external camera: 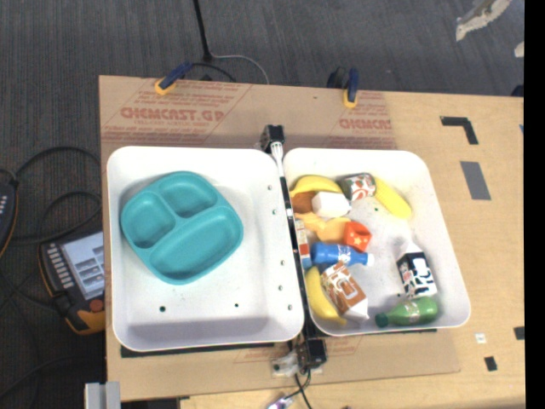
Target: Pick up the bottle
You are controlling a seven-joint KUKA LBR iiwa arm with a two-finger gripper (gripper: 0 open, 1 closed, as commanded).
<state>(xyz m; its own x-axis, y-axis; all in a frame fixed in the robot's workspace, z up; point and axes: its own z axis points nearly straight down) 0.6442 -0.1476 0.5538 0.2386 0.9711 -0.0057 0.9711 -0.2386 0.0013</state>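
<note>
Camera view: bottle (415, 274) lies in rt bin (443, 220), near green bottle (410, 313).

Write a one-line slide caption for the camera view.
Teal divided plate in the left bin; green bottle among cluttered groceries in the right bin.

Two white bins side by side on a brown desk (477, 228). Left bin (136, 313): one teal divided plate (180, 226), lying flat. Right bin (443, 220): cluttered. Green bottle (409, 313) on its side at the near right corner, just beside a black-and-white bottle (416, 273). Blue bottle (339, 255) near the centre, below an orange item (356, 234). Yellow bananas (311, 184) at the far side, another banana (317, 295) along the near left wall. Soda can (358, 185) at the far edge.
</note>
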